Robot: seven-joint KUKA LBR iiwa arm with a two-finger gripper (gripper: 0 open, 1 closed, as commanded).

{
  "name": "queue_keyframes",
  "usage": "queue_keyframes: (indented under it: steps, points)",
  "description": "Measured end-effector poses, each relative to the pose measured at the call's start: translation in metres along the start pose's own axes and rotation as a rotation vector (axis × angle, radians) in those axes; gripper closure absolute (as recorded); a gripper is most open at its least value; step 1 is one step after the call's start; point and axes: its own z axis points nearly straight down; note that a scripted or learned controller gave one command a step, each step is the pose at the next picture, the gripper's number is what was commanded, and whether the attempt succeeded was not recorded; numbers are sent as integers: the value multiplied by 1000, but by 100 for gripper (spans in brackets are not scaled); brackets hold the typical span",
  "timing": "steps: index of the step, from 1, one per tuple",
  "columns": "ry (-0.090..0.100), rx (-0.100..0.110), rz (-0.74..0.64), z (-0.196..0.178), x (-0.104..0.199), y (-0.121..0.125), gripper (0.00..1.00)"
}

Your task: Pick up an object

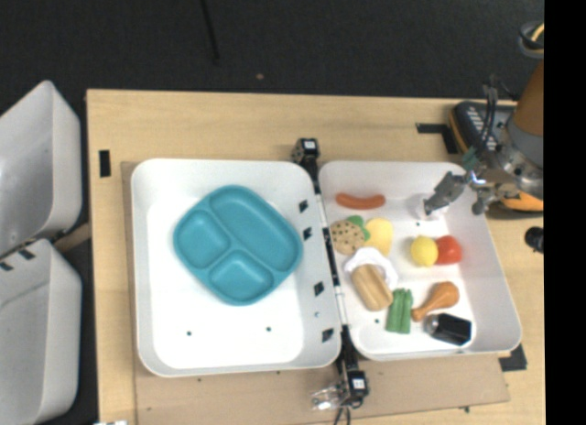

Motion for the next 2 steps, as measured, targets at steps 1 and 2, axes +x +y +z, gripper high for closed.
queue_keyframes:
  steps: [1,2]
  points:
    - [-2,-11,-3,-7,1,2,0]
    - [-3,-8,-3,37,3,0,0]
